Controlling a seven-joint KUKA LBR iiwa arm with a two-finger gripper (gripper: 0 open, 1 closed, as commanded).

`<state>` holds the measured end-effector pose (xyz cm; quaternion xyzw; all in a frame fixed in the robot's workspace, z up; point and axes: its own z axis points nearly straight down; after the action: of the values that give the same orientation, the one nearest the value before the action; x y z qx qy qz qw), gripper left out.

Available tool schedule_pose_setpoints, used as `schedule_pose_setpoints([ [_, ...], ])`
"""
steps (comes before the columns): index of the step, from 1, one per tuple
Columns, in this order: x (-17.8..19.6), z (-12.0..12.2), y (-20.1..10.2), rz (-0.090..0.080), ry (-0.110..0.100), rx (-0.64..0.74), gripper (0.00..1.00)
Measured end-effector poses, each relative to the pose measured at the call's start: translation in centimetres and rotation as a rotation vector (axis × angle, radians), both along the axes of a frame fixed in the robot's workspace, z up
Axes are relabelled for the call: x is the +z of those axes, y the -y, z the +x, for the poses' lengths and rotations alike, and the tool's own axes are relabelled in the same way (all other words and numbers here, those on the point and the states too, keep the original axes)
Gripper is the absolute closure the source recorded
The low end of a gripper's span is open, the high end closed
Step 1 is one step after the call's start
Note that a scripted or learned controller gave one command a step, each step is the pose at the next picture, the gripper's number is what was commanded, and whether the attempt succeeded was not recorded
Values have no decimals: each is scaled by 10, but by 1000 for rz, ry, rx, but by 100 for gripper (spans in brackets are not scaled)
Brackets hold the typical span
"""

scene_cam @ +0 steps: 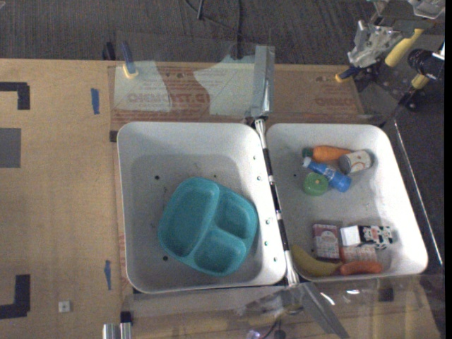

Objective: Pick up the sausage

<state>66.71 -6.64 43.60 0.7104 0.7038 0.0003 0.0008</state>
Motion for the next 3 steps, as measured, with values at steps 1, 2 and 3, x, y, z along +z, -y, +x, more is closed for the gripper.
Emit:
schedule_pose_setpoints([
  [1,0,-41,-86,0,-1,445,100],
  [2,1,-19,-154,-2,6,813,100],
  [3,-6,-18,-231,-3,8,1215,100],
])
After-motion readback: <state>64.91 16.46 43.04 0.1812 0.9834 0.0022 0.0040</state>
